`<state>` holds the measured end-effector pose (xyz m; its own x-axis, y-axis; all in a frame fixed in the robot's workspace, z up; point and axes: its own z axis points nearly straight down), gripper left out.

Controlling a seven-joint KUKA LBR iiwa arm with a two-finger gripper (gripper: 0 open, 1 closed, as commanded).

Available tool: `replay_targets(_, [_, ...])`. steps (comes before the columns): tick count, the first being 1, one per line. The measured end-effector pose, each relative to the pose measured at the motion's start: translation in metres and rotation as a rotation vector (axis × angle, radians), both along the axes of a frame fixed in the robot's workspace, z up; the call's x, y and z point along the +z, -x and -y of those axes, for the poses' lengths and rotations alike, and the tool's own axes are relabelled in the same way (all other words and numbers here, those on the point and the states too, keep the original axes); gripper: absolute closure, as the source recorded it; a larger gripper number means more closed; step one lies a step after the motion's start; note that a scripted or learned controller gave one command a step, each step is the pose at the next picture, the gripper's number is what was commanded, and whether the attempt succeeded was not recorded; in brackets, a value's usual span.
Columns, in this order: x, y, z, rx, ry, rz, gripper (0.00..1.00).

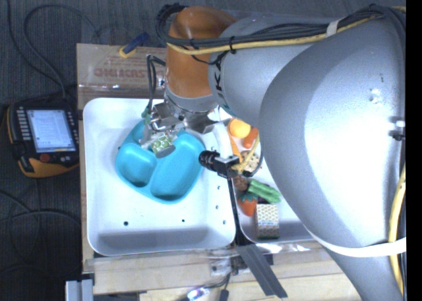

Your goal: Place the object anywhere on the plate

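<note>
Blue plate (161, 168) sits beneath the tool (160, 136); a small greenish object (161, 143) there looks light and rigid; tool's grip cannot be told.

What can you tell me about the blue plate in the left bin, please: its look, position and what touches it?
The blue plate is a glossy, plastic-looking dish with two shallow rounded hollows joined side by side, so it looks like two lobes. It lies flat on the floor of the left bin, in the bin's upper middle part, close to the wall beside the right bin. The hand hangs over its upper edge, where the two lobes meet; whether it touches the plate cannot be told. A small greenish thing shows there.
</note>
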<state>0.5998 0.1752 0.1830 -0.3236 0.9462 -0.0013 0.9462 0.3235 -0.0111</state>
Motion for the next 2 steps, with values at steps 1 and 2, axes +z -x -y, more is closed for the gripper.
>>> replay_targets(1, [0.0, 0.0, 0.0, 0.0, 0.0, 0.001, 0.0])
replay_targets(2, [0.06, -0.048, -0.046, 0.092, 0.001, 0.004, 0.0])
